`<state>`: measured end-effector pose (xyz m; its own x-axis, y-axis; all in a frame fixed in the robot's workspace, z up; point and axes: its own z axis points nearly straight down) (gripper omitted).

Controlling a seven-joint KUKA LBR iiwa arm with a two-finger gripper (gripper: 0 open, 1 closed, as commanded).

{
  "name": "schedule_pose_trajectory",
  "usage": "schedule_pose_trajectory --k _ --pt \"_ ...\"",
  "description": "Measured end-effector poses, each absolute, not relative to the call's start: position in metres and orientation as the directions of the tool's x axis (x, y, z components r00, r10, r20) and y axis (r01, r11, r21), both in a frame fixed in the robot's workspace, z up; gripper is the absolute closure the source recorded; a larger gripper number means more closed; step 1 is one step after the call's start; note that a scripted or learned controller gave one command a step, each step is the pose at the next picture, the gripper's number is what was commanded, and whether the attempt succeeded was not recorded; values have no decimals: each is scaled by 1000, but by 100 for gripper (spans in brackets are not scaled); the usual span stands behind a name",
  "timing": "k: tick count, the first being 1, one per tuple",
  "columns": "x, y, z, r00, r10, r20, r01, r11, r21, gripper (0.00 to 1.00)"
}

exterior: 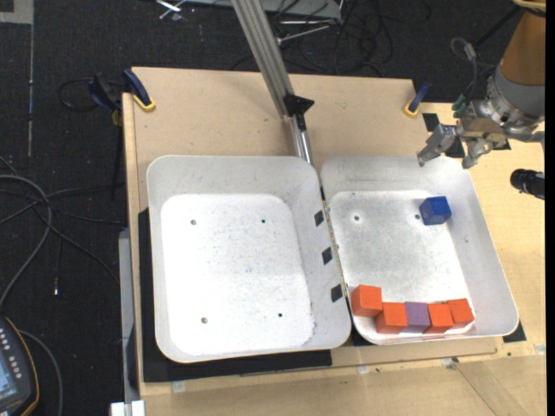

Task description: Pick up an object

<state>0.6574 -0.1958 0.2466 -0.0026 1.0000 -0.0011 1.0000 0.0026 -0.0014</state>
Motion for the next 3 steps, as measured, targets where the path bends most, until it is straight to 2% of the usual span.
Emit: schedule_pose_trajectory --k 1,2,3 --pt "642 -223 124 -5 1000 -10 1000 5 26 0" --pt "650 -223 107 1 1000 0 1000 -1 -1 0" --pt "613 -152 96 -7 1000 3 1000 7 -3 0"
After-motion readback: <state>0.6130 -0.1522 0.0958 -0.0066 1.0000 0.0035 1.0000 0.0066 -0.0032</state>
